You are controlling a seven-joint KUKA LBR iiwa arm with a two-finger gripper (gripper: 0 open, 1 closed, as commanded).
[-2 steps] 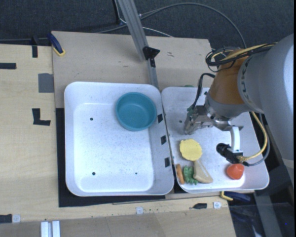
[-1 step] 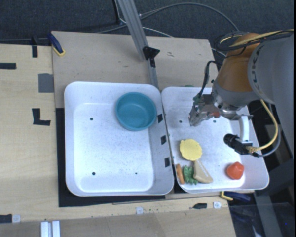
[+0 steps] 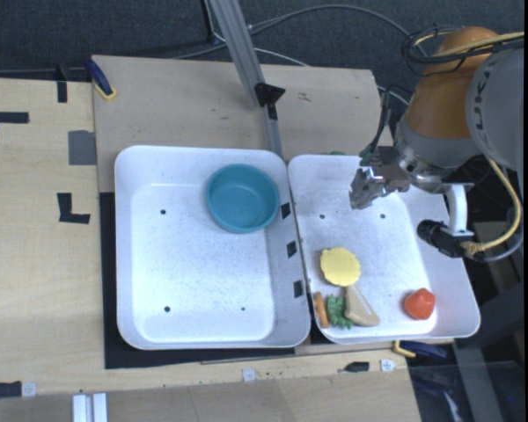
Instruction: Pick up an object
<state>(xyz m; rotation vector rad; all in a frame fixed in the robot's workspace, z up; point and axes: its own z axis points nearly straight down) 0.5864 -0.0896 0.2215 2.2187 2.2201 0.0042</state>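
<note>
- Fingers first: my gripper hangs over the upper part of the right bin, but from this angle its tips blur into one dark grey lump, so I cannot tell whether they are spread or pressed together. Nothing shows between them.
- My wrist and the orange band run off the right side of the view, and my own body hides the right bin's upper right corner.
- A grey pole slants down from the top edge and ends near the seam between the two bins.
- Small things in the right bin's near left corner are hard to read: a tan wedge, a green piece and a thin orange stick crowd together, touching or nearly so, close against the bin's left wall.
- A yellow round piece lies just above that cluster, below and a little left of my gripper.
- A red-orange ball sits apart, near the bin's near right edge.
- Bare white floor lies directly beneath my gripper and across the bin's middle.
- The left bin holds a blue bowl in its upper right part, upright; much of its floor is open.
</note>
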